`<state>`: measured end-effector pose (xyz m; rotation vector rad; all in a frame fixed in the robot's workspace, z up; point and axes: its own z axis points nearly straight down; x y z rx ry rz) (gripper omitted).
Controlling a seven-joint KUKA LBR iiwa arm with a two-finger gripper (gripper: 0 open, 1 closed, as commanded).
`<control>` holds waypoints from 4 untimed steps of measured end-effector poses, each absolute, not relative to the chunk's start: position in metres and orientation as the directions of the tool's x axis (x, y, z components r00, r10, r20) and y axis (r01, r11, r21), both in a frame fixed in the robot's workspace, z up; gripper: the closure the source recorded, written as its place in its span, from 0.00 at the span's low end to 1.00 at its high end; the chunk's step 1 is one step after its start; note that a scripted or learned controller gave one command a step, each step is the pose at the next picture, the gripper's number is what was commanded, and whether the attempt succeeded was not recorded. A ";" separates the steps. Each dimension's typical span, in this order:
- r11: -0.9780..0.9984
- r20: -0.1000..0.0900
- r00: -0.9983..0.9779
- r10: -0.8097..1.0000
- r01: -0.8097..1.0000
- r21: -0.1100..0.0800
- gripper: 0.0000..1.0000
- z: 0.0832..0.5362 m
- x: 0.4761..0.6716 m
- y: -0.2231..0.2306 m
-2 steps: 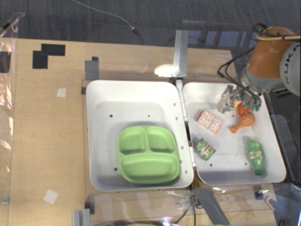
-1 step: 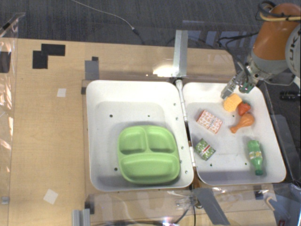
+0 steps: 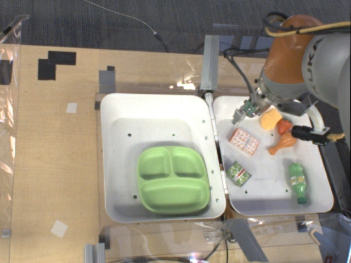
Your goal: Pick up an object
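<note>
Pale wood covered the table (image 3: 60, 163), with dark grey flooring behind it at the top of the camera view and two black patches (image 3: 55, 63) stuck near the far left corner. A thin cable (image 3: 118, 12) trailed across the floor toward the middle.

Moving rightward, the left bin (image 3: 118, 114) held a green divided tray (image 3: 173, 179), lying flat toward the near side with its two small compartments on the far side and one long compartment nearer the camera. A grey metal bracket (image 3: 208, 64) stood at the far end of the seam where the two bins met.

The right bin (image 3: 323, 199) carried the loose items. A small green and white packet (image 3: 239, 173) lay near the seam, on the near side. Just beyond it sat a pink and white checked packet (image 3: 244, 141), tilted (its corners pointing diagonally). Further right, an orange piece shaped like a drumstick (image 3: 282, 143) lay near the centre, with a red piece (image 3: 283, 126) touching its far end and a yellow-orange block (image 3: 269, 119) just beside that. A green bottle (image 3: 298, 182) lay on its side toward the near right corner.

Over the far part of this bin hung the arm (image 3: 307, 53), its orange band uppermost. The gripper (image 3: 245, 111) sat low, above the bin floor just beyond the checked packet and left of the yellow-orange block; I could not tell how far apart the jaws were, and nothing was seen held in them. A black fitting (image 3: 307, 133) projected near the arm's right side.
</note>
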<state>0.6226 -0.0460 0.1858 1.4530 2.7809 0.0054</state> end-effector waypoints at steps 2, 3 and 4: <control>0.005 0.002 -0.005 1.000 1.000 0.000 1.00 0.184 0.487 0.045; -0.456 0.001 0.456 0.890 0.890 -0.001 1.00 0.184 0.487 0.099; -0.296 0.002 0.296 0.955 0.955 0.000 1.00 0.216 0.495 0.174</control>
